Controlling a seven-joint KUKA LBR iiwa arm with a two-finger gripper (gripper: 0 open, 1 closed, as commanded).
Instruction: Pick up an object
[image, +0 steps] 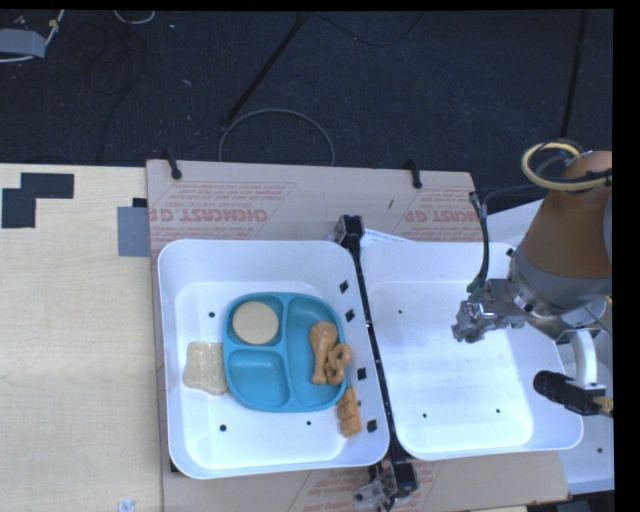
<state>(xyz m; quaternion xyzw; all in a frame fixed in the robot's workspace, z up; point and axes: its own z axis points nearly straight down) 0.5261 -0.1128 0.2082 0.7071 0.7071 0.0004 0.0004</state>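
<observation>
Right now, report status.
Gripper over right bin, nothing visibly held. Food pieces on blue tray, left bin. Path across looks clear.

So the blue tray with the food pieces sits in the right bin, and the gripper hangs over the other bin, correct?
Not quite. The camera view shows the blue tray with the food pieces in the left bin, not the right one. The gripper hangs over the other bin, the right bin.

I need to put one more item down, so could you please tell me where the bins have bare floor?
The right bin has open floor left of and below the end effector. The left bin is crowded: blue tray mid-floor, pale piece on its left, tan pieces at its right edge. A bare strip runs along its front wall.
</observation>
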